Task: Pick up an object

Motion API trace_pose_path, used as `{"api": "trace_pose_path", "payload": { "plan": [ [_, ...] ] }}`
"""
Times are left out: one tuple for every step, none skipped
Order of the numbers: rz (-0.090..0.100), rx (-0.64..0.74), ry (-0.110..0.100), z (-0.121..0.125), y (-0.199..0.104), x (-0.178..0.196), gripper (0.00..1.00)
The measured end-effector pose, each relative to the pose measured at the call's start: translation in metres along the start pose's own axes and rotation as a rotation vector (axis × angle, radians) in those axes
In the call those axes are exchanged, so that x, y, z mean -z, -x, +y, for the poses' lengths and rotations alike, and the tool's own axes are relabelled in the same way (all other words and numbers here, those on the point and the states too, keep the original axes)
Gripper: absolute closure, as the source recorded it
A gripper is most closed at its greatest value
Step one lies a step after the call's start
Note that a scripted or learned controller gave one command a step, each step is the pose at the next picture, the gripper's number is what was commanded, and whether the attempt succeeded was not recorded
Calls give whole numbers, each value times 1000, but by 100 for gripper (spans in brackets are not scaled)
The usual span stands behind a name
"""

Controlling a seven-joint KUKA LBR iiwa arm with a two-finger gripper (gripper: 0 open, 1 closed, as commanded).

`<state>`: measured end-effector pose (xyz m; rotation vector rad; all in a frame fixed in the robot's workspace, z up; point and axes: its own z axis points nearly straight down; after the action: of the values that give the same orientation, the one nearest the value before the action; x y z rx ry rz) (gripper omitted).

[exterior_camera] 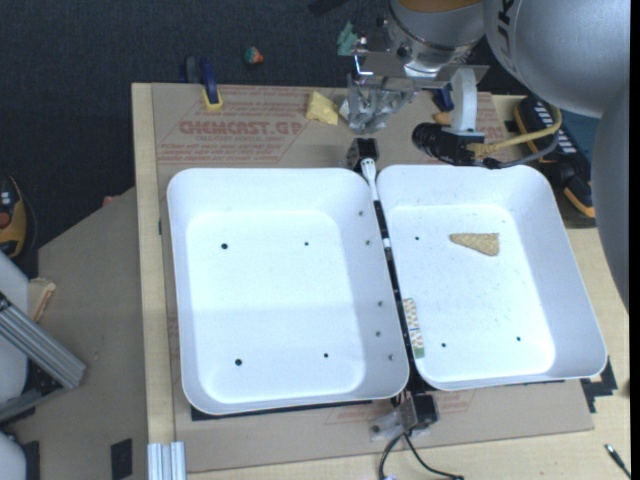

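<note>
A tan, wedge-shaped piece [476,242] lies flat in the right bin [560,268], toward its far half. My gripper [368,113] hangs beyond the far edge of the bins, over the cardboard near the seam between them, well away from the tan piece. Its metal tip is small and blurred. Nothing shows between the fingers.
The left bin [200,298] sits beside the right one, with small dark holes in both floors. A yellowish scrap [322,109] lies on the cardboard behind the bins. A blue-and-yellow clamp [209,83] sits at the far left corner. The arm's big grey body fills the upper right.
</note>
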<state>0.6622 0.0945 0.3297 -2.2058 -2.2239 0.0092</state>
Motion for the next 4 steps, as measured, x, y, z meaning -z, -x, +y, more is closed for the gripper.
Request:
{"api": "trace_pose_path", "payload": {
  "plan": [
    [-4,-16,12,-48,77,54,100],
    [-12,-23,23,-33,223,138,100],
    [0,-3,1,-2,168,28,100],
    [2,1,1,-13,72,-45,100]
  ]
}}
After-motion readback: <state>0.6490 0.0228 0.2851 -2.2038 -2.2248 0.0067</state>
